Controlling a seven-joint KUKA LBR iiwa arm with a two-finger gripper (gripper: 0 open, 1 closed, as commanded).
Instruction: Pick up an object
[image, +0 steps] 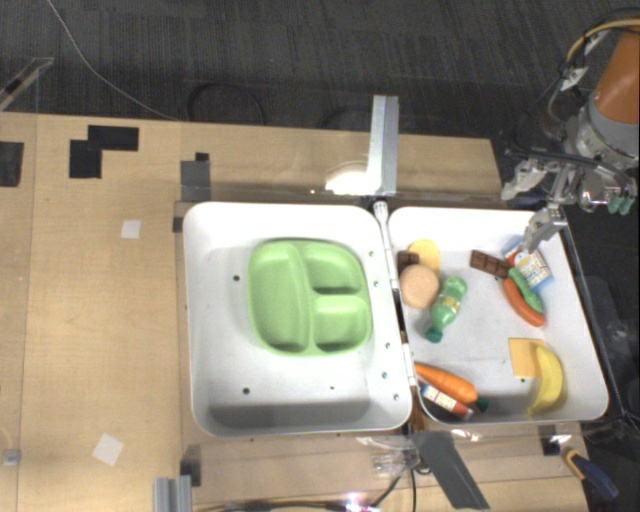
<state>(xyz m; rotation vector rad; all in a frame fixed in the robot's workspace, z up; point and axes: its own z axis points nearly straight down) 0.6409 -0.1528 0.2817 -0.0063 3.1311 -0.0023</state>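
A pale wooden tabletop (90, 300) is carrying two white bins, with dark carpet lying beyond. The end effector (543, 226), its opening impossible to tell, is hanging over the right bin (590, 345) above a small carton (532, 268).

Green divided tray (307, 296), left bin (215, 400)

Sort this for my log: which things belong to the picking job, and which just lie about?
Job:
gripper
small blue-and-white carton
orange hot dog
yellow banana
green plastic bottle
orange carrot

Lying about:
green divided tray
left white bin
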